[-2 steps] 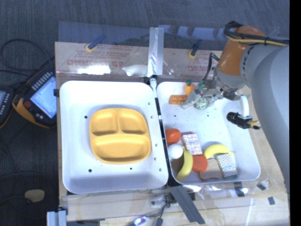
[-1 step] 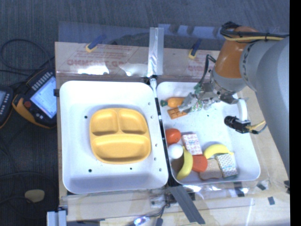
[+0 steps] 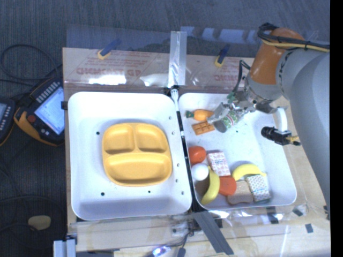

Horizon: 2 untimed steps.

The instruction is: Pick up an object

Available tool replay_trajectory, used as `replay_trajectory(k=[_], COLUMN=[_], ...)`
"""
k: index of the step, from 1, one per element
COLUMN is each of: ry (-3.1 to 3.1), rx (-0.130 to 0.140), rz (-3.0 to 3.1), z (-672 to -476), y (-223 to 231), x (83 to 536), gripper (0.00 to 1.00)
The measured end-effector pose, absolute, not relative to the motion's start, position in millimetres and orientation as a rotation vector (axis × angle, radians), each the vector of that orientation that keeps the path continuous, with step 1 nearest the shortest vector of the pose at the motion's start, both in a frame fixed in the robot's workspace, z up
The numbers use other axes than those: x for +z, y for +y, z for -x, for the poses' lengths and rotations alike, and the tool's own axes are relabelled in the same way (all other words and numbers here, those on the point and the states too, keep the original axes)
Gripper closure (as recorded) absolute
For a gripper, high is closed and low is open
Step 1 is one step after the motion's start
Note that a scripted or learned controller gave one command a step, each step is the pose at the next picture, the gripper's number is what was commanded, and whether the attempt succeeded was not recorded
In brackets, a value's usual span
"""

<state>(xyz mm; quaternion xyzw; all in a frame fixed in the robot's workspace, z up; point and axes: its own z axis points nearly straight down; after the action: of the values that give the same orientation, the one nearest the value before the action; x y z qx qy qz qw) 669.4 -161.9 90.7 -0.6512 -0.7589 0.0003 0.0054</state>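
From above, the right bin (image 3: 278, 167) is the landmark here: every loose thing lies inside it, while the left bin (image 3: 80, 159) beside it carries just a yellow divided plate (image 3: 137, 153). The arm (image 3: 300, 63) reaches in over the right bin's far right corner, and its gripper (image 3: 226, 116) sits low over the bin's far end. A small can with a green label (image 3: 229, 120) lies right at the gripper; whether it is truly grasped I cannot tell, since the tips are lost against it. The can is tilted, its long axis running from the bin's far right down toward its divider wall, with the pale end toward the waffle piece (image 3: 201, 127) and small carrot (image 3: 200, 114) just beside it. That slant suggests to me it is being tipped rather than resting flat. At the bin's near end, a tomato (image 3: 196, 154), egg (image 3: 200, 172), bananas (image 3: 213, 188) and small cartons (image 3: 258, 187) crowd together, well apart from the gripper.
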Motion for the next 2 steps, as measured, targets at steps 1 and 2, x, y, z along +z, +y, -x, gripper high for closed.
replay_trajectory(k=[1,2], ry=[-2.140,-2.018], rx=[-0.019,0.030], rz=[2.319,2.345], z=[-612.6,-664.0], y=[-127.1,-162.9], x=[93.6,90.1], gripper=[0.00,0.00])
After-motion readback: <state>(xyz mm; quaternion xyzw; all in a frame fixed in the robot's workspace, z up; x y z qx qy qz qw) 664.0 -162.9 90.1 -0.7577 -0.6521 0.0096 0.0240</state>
